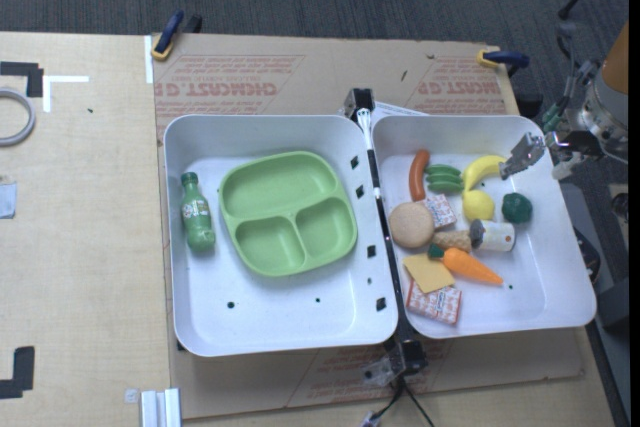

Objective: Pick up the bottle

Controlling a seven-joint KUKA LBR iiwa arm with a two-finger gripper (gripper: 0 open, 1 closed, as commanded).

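Camera view, read left to right. One green bottle (197,211) lying lengthwise near left bin (270,335)'s left wall, cap toward the far edge, just beside one green divided plate (288,211) but apart from it. Probably light, rigid plastic, smooth and round, so apt to roll or slip; best pinched across the labelled middle, fingers either side of the body, with room to spare at the wall side judged tight.

Right bin (540,300): toy food crowded toward its far half. Counted: one red sausage (418,174), one green pepper-like piece (444,179), one bun (411,225), one banana (483,169), one lemon (478,205), one carrot (471,266), one dark green round piece (516,207), two flat cracker-like squares, a few small items too jumbled to name.

Gripper (524,155) over right bin's far right corner, well apart from bottle, holding nothing visible; open or closed cannot be told.
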